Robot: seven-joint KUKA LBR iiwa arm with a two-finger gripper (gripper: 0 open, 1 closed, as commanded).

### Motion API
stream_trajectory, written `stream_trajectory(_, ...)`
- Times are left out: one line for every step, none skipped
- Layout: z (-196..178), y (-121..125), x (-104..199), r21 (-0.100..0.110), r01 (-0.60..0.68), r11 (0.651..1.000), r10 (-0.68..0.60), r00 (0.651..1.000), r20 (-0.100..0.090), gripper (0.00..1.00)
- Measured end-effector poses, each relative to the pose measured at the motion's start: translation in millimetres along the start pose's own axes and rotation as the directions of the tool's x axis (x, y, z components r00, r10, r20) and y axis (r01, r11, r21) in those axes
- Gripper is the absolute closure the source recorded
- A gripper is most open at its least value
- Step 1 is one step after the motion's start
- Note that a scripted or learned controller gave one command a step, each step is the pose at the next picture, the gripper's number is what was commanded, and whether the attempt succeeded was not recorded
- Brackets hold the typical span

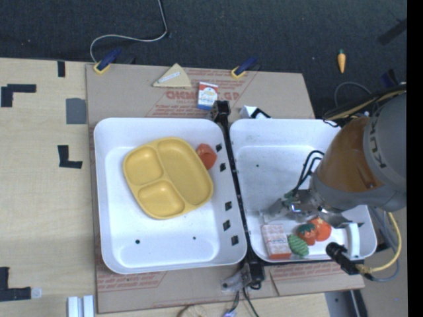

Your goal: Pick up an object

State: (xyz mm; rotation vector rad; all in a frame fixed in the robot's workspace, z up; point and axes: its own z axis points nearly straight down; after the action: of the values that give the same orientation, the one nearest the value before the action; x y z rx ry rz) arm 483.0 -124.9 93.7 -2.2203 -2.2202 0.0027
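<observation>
Nearest the lower edge, in the right bin, we see 3 small things clustered at its front: a pale flat packet, a green toy piece, and an orange-red toy piece just beside it. The gripper hangs directly above and behind this cluster, its metal tip close to the orange-red piece and the packet, with the grey and orange arm covering the bin's right side. We cannot tell whether the jaws are released or clenched; they are too small and partly hidden under the wrist, and nothing shows plainly between them.

We judge the step in hand to be the approach or descent onto a pick, with no object lifted yet. The likeliest target is 1 of the cluster pieces, lying just in front of and slightly right of the jaws. The next move calls for a short shift toward the bin's front and a clean closure on a single piece, since the 3 lie so near each other that 2 could be nudged together.

Farther off, in the left bin, a yellow divided plate lies with a red-orange item touching its far right rim. Beyond the bins, a small carton and a wedge rest on the worktop.
</observation>
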Motion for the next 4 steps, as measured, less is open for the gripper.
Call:
stream_trajectory(-91.7,98.4,55.5,-0.005,0.003,1.000,-0.003,1.000,0.000,0.00)
stream_trajectory(-90.4,97.2,54.3,-0.001,0.002,1.000,-0.002,1.000,0.001,0.00)
stream_trajectory(-90.4,97.2,54.2,-0.001,0.001,1.000,-0.001,1.000,0.001,0.00)
stream_trajectory(-90.4,97.2,54.2,-0.001,0.001,1.000,-0.001,1.000,0.001,0.00)
